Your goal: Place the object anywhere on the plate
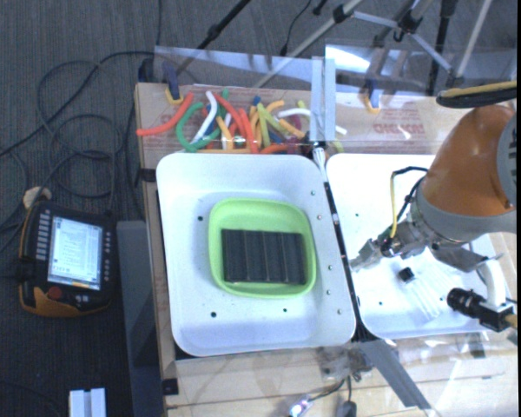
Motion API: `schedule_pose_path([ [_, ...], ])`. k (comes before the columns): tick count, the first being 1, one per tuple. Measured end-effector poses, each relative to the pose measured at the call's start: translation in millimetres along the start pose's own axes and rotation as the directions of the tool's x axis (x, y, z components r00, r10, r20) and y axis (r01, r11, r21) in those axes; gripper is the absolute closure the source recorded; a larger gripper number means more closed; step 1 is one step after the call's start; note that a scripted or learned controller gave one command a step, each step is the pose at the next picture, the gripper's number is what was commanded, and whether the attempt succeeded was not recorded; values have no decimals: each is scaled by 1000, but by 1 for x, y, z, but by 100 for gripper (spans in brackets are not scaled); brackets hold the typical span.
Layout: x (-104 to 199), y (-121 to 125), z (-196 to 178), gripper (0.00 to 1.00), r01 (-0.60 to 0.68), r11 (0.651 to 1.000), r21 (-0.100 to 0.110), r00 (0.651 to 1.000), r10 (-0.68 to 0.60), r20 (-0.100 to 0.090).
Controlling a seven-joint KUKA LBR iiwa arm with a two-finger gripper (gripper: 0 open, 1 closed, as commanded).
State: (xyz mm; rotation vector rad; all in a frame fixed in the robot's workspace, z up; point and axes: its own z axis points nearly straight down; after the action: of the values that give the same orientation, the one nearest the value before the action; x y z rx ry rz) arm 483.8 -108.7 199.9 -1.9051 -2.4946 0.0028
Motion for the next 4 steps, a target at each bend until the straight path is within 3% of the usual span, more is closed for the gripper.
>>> schedule_pose_path([
  [1,0,0,0,0,0,1000,0,1000,0,0],
  [2,-42,40,-36,0,74,997,-3,997,-74,1],
  [3,-134,90,11,0,228,974,-1,974,-228,4],
  [4,-159,149,-37,0,309,951,-3,951,-309,7],
])
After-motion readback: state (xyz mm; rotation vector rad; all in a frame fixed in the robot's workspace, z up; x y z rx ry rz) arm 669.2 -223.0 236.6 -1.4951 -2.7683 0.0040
